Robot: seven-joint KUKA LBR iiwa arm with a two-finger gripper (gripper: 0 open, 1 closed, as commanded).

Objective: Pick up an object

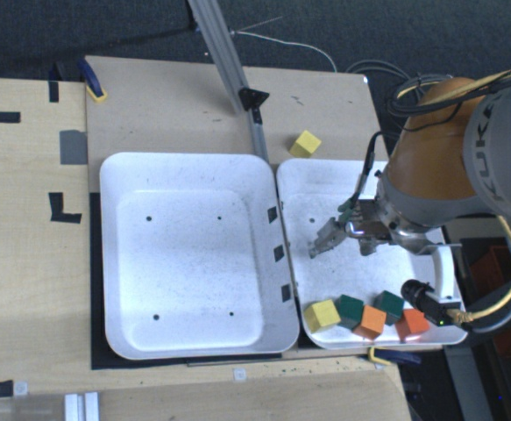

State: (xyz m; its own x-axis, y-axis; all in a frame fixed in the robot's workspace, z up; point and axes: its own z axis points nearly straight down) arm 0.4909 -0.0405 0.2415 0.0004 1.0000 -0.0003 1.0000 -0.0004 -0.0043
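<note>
My gripper hangs over the middle of the right bin, its two fingers spread apart with nothing between them. Along that bin's near edge lie several blocks: a yellow one, a dark green one, an orange one, a second green one and a red-orange one. The gripper stands above and apart from this row, up and slightly left of it. The arm's orange band covers the bin's right side.
The left bin sits beside the right one, sharing a raised rim. A lone yellow block rests on the bench just beyond the right bin. A slanted metal bar crosses the bench at the back.
</note>
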